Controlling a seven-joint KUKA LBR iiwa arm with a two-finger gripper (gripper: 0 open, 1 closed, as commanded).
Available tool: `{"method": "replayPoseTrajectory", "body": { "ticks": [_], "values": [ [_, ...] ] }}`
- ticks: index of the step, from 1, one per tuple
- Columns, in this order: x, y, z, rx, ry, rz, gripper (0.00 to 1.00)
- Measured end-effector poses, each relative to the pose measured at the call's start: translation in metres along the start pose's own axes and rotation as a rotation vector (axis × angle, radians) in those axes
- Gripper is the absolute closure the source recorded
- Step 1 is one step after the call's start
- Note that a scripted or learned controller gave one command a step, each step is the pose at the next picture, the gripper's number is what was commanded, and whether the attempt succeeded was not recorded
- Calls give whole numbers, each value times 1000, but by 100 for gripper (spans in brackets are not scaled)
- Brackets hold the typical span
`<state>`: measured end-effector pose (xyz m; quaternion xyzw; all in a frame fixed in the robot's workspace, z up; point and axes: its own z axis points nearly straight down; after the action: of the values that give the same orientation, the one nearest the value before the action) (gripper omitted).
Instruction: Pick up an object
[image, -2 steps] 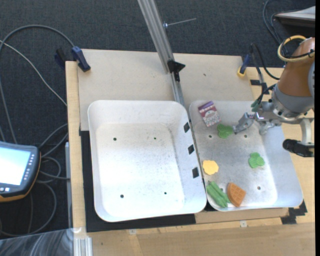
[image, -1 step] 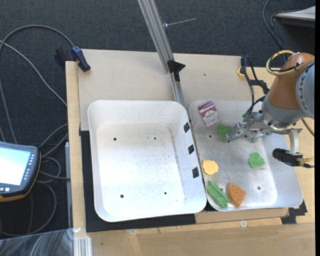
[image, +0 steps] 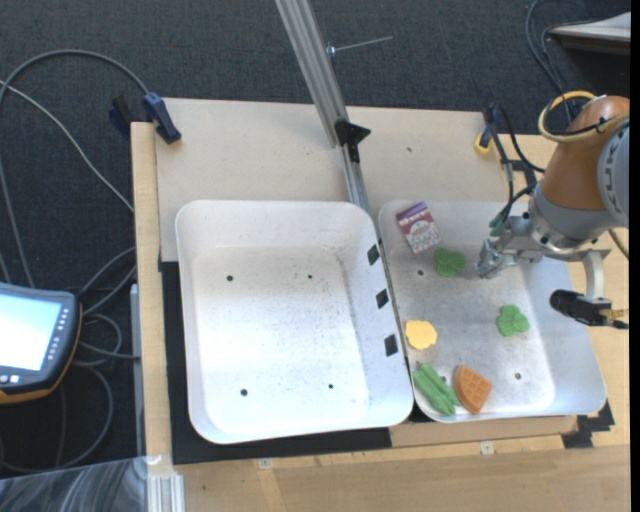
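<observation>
Gripper (image: 489, 262) sits low in the right bin (image: 570, 385), just right of a green piece (image: 449, 263) and near the pink box (image: 417, 227); how wide the tool stands can't be told from here, and nothing shows as held. Other candidates lie well apart: a green clover (image: 513, 320), a yellow piece (image: 421, 335), a green strip (image: 434, 386) and an orange waffle (image: 472, 388). Risk: it's beside the green piece rather than over it, so closing here likely grabs air or nudges the piece toward the box.
</observation>
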<state>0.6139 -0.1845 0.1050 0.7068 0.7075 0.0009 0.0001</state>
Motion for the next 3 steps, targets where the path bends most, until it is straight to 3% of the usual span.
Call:
{"method": "replayPoseTrajectory", "body": {
  "ticks": [3],
  "values": [
    [-13, 20, -158, -7, -4, -1, 100]
  ]
}}
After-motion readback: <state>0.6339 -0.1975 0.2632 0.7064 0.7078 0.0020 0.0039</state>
